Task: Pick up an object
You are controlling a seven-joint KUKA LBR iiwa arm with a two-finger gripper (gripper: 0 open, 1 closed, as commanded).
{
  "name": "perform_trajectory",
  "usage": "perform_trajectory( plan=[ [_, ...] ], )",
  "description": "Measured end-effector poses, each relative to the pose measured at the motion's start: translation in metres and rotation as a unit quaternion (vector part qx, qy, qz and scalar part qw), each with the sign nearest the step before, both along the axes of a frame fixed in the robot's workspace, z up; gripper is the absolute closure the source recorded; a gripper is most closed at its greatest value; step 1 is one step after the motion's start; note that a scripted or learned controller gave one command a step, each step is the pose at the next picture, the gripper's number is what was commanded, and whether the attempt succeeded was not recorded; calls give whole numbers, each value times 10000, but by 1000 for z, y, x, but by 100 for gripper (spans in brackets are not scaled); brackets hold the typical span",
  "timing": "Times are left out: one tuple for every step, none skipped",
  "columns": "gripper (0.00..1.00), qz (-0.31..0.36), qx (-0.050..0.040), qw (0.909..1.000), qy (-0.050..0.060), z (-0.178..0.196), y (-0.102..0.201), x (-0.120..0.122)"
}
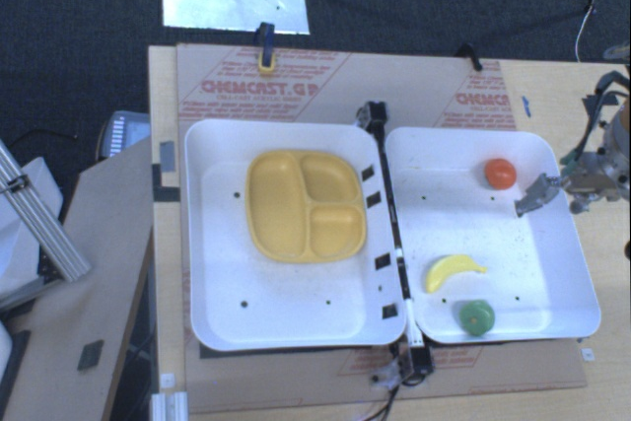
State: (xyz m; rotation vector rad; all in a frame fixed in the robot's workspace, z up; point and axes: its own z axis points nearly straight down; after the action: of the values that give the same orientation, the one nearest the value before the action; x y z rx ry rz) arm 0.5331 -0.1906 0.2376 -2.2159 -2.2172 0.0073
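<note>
Tomato just beside tool, unobstructed.

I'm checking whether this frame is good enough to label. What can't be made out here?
- Tool, camera view: small and blurred at the right bin's edge; finger state unreadable.
- Arm, camera view: cut off by the right frame edge.
- Green object, camera view: too small to identify.
- Orange-red round object, camera view: too small to tell what fruit it is.

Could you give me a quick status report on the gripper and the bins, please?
Gripper at right bin's right edge, holding nothing. Tomato nearest; banana and green fruit nearer the front. Yellow plate in left bin. Nothing in the way.
</note>
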Motion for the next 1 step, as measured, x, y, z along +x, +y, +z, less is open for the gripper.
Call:
perform_trajectory(
  plan=[
    [0, 13, -11, 10000, -48, 5, 0, 2]
  ],
)
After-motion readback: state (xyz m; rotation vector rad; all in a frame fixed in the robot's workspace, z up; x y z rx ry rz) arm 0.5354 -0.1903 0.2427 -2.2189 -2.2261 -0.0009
